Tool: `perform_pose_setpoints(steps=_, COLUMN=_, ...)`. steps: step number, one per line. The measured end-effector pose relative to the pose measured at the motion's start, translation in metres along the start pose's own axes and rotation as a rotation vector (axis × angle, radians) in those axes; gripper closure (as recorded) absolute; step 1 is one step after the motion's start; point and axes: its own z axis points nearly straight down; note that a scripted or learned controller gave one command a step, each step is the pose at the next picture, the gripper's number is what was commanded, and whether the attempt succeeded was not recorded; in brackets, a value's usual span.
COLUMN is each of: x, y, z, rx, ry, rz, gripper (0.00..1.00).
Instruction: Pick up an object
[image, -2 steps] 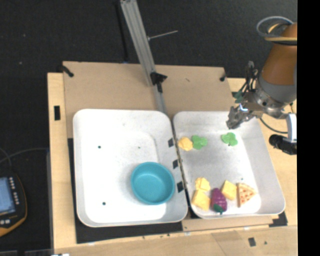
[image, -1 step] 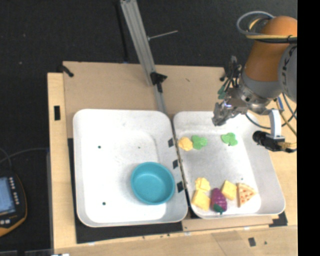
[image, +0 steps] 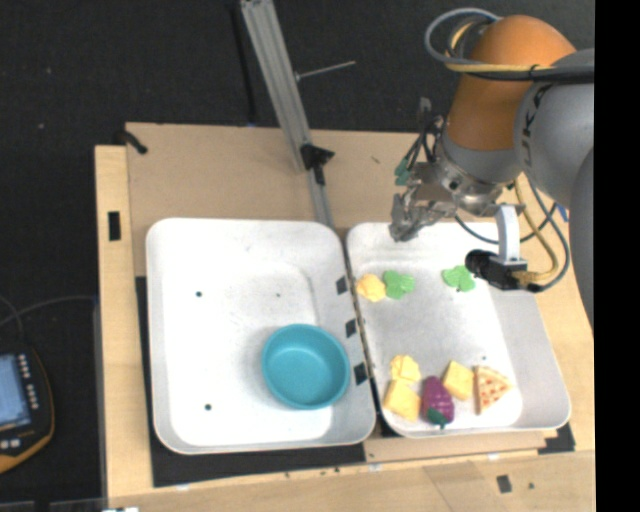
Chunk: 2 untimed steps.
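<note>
Nearest the lens, along the right bin's (image: 530, 330) front edge and well below my end effector (image: 405, 228): one purple grape bunch (image: 437, 400), three yellow cheese-like blocks (image: 404, 368) (image: 401, 402) (image: 458, 379), one pizza slice (image: 489, 386). They crowd together, I judge because they slid against the bin's low wall.

Just below my end effector, near the bin's rear left corner: one yellow piece (image: 371, 288) touching one green leafy piece (image: 399, 284). These are the closest candidates to pick up. One more green piece (image: 459, 278) lies lower and to its right, apart from the pair.

Left bin (image: 190, 260), well to the lower left of my end effector: one teal bowl (image: 305, 365), upright.

End effector: hangs over the right bin's rear rim with nothing visibly between its fingers; how far they are parted I cannot tell. Both bins rest side by side on the tabletop (image: 200, 170).
</note>
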Motion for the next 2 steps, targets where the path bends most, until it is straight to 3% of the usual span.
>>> perform_pose_setpoints(steps=1, x=0.046, y=-0.003, z=0.000, rx=0.002, ry=-0.001, rz=0.005, gripper=1.00)
perform_pose_setpoints(steps=2, x=0.093, y=0.012, z=0.009, rx=0.001, ry=-0.002, rz=0.002, gripper=1.00)
